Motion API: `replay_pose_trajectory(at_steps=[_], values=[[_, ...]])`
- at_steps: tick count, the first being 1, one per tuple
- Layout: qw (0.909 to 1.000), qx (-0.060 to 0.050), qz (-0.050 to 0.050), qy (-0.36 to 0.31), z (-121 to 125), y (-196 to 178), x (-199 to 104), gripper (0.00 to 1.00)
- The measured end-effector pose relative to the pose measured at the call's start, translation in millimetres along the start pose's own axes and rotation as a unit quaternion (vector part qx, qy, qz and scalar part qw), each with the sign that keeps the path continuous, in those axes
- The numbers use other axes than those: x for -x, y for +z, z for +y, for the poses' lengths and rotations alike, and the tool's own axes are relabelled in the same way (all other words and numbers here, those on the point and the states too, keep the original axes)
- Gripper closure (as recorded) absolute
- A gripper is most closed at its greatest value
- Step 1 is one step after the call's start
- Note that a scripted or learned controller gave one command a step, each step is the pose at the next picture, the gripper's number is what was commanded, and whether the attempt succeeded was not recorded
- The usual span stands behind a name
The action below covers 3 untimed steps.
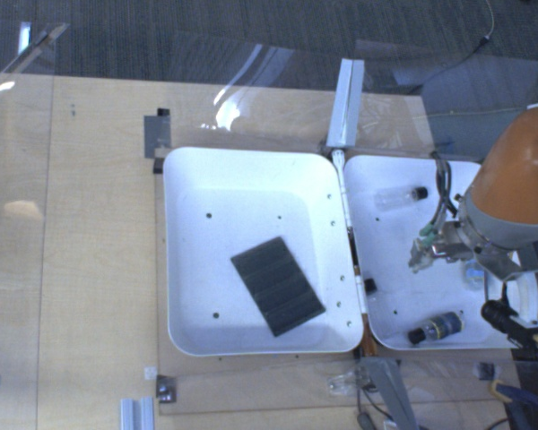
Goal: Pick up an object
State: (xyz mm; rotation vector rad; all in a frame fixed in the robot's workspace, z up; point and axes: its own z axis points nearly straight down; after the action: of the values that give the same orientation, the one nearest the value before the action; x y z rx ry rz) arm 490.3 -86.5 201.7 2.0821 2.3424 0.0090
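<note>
In the right bin, at six o'clock, lies a small dark bottle; light, rigid, apt to roll, so grasp across its middle; the gripper hangs at the bin's centre, jaw state untellable; a clear vial rests at eleven o'clock.

Grey arm, orange band, black cables

Slanted overhead view of both bins
</note>
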Motion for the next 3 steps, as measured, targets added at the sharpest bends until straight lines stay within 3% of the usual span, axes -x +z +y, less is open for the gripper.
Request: replay_pose_trajectory(at_steps=[1,2,3], values=[[1.0000,0.002,0.000,-0.002,2,-10,-1,1.00],[0.9979,-0.002,0.000,0.064,50,-29,-41,1.00],[0.9994,0.000,0.000,-0.034,16,-65,8,1.00]])
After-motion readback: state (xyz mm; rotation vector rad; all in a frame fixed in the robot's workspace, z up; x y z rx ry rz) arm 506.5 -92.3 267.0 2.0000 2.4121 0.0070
